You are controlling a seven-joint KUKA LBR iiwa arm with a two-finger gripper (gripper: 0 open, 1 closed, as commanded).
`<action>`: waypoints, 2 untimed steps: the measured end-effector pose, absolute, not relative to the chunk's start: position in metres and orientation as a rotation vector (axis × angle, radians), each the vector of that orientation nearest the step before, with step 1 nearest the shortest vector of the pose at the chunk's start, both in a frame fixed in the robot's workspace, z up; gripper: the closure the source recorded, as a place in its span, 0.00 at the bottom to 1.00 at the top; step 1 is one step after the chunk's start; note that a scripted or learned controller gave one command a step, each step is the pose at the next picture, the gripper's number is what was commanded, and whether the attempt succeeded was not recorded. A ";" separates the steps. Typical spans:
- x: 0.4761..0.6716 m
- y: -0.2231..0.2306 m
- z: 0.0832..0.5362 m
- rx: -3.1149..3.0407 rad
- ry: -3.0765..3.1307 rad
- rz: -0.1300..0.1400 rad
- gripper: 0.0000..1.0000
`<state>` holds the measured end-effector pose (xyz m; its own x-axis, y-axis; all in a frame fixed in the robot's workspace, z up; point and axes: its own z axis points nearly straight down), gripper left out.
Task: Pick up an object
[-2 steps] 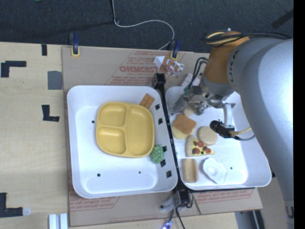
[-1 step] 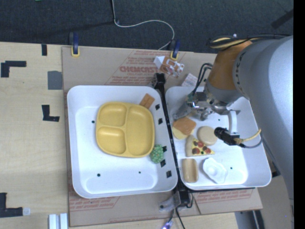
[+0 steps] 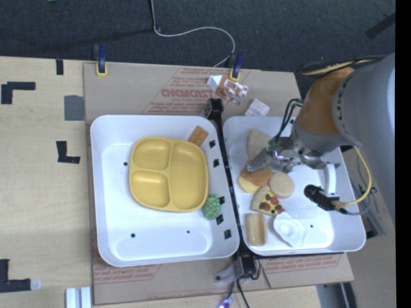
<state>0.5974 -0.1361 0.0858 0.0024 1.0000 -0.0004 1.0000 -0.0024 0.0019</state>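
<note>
This was a robotics lab test cell: a cardboard sheet [image 3: 160, 88] was clamped to the bench [image 3: 38, 191], black tape marks [image 3: 64, 153] lay far left of the gripper [image 3: 273, 154], and two white bins [image 3: 103, 172] held toy food.

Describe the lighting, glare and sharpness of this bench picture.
Camera view: soft, even overhead light with faint shadows; the white bins look bright, nearly washed out, with mild glare on the yellow plate; the whole frame is slightly soft, and the gripper over the food pieces is blurred and dark.
</note>
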 end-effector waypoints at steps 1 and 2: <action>0.576 -0.097 0.085 2.218 2.225 -0.001 0.00; 0.600 -0.101 0.085 2.220 2.223 0.000 0.00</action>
<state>0.5997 -0.1006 0.0846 -0.0015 1.0000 0.0001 1.0000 0.0015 0.0003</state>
